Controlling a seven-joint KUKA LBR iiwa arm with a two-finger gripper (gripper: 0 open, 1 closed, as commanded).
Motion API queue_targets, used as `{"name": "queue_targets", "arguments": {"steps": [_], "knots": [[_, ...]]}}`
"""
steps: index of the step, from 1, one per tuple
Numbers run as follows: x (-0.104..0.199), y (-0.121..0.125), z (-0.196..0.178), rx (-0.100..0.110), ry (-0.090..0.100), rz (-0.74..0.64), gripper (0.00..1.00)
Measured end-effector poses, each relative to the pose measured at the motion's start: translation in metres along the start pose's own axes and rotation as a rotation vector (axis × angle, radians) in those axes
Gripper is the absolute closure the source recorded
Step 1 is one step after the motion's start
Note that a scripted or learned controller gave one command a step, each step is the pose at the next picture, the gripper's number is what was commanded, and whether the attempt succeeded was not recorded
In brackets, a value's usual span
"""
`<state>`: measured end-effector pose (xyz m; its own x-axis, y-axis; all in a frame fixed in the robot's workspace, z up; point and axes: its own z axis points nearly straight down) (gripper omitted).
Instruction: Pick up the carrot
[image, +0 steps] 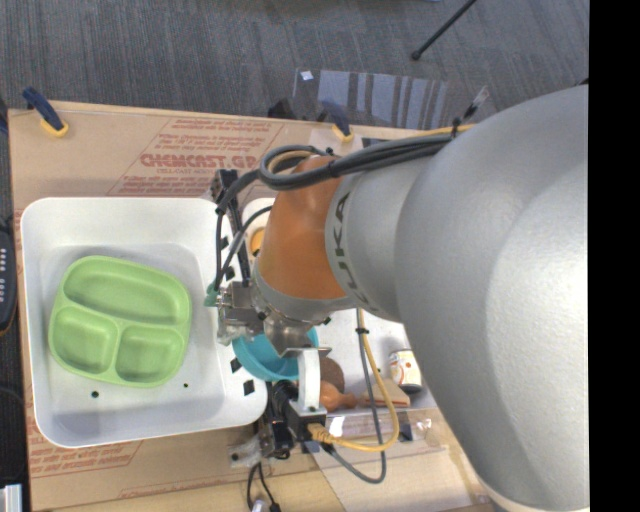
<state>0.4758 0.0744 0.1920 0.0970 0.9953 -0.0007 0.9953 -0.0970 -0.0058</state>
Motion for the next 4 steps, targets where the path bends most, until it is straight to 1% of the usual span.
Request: {"name": "queue_targets", "arguments": {"steps": [1, 2, 3, 4], "knots": [[-0.024, 0.024, 0.002, 0.005, -0.001, 0.300, 1.00], [0.043, 0.032, -0.027, 0.008, -0.002, 0.524, 1.00], [0.085, 0.109, -0.084, 0.005, -0.002, 0.802, 1.00], [-0.086, 0.146, -0.063, 0.009, -0.008, 0.823, 1.00]]}}
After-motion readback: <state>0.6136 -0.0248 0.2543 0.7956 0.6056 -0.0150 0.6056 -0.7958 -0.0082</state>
